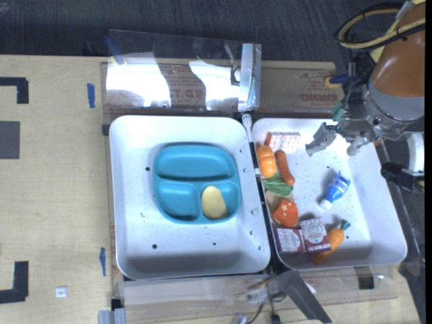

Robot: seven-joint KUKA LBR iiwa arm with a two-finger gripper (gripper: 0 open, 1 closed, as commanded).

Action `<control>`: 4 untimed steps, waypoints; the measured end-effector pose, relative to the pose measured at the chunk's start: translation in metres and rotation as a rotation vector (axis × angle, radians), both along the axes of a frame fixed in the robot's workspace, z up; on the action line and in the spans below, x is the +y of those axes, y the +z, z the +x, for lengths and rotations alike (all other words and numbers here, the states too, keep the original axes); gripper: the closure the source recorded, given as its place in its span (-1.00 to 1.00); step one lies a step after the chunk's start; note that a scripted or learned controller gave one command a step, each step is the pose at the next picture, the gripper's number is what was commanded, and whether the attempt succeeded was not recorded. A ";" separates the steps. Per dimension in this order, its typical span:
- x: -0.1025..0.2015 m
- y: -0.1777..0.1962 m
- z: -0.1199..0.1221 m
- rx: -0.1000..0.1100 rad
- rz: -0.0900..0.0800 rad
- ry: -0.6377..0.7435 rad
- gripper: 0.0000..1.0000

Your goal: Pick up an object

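My gripper (337,142) hangs over the back of the right bin (386,238), its two fingers spread apart with nothing between them. Below it in the bin lies a small blue and white bottle (335,190). Along the bin's left side sit a red and white box (283,142), an orange piece (267,162), a red sausage (285,169), a green leafy item (277,188) and a red-orange fruit (286,212). Near the front are two small red cartons (302,235) and a carrot (332,236).
The left bin (128,181) holds a blue divided tray (196,181) with a yellow lemon-like fruit (214,202) in its front right compartment. A clear plastic sheet (182,79) and a metal upright (250,76) stand behind the bins. Yellow cables (364,29) loop by the arm.
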State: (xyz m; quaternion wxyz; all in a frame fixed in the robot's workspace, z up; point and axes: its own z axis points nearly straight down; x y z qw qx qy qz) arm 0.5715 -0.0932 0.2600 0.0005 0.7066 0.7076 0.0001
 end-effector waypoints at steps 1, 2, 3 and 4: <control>0.023 -0.008 0.040 -0.001 0.000 0.068 -1.00; 0.011 0.018 -0.024 0.001 0.001 -0.048 -1.00; -0.058 -0.105 -0.039 0.016 0.000 -0.154 -1.00; -0.093 -0.165 -0.024 0.000 0.002 -0.316 -1.00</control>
